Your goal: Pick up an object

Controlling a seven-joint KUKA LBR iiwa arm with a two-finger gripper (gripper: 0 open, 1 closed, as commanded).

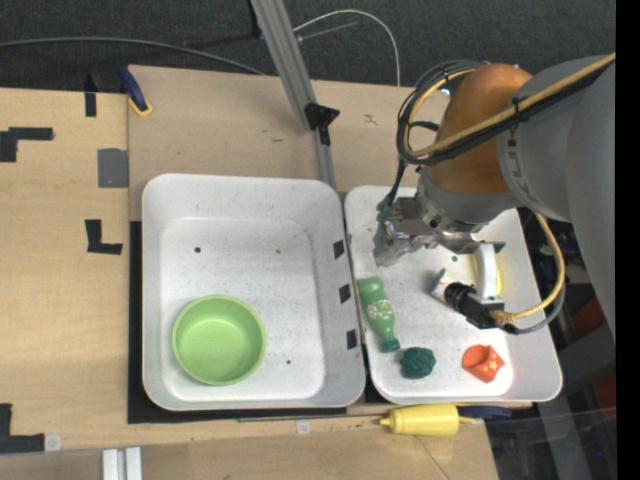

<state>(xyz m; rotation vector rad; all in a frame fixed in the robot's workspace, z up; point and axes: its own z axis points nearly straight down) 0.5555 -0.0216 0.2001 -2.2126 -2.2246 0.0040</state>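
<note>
My gripper (392, 245) hangs over the upper left part of the right bin (530, 373), its metal fingers pointing down and left. Nothing shows between them. Just below it lies a green bottle (378, 313), tilted along the bin's left wall. A dark green lump (418, 361) sits near the bin's front edge, and a small red-orange object (484, 362) lies to its right. A light green bowl (219, 339) rests in the front left corner of the left bin (240, 208).
A yellow object (424, 420) lies on the bench just in front of the right bin. A grey metal pole (290, 58) slants across the bench behind the bins. The arm's bulk covers the back right of the right bin.
</note>
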